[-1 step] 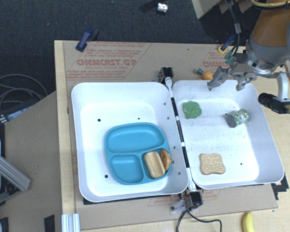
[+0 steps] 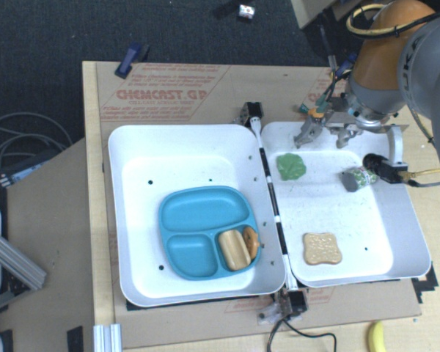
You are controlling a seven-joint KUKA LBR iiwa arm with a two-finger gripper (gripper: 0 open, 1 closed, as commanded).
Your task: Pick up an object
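A: From my end, starting nearest the camera: the right bin [image 2: 396, 259] has a cracker [image 2: 322, 248] lying flat close to its front rim. The left bin [image 2: 132, 196] holds a blue tray [image 2: 202, 215], and a bread roll [image 2: 237, 248] sits in the tray's front right compartment.

B: And further back?

A: A green lump [image 2: 291, 166] lies in the right bin near the divider, and a small grey-green piece [image 2: 356, 177] lies to its right, well apart from it. Either could be the pick, or the cracker.

B: So how far along are we?

A: By my reading, barely started. Everything rests on a bin floor; nothing is lifted. The whole grasp and lift are left.

B: Where's the arm?

A: It comes in from the right and bends down over the back of the right bin. The claw [image 2: 324, 134] hangs at that bin's far edge, behind the green lump and not touching it. Its fingers look spread apart with nothing between them.

B: Closest candidate?

A: The green lump, I'd judge.
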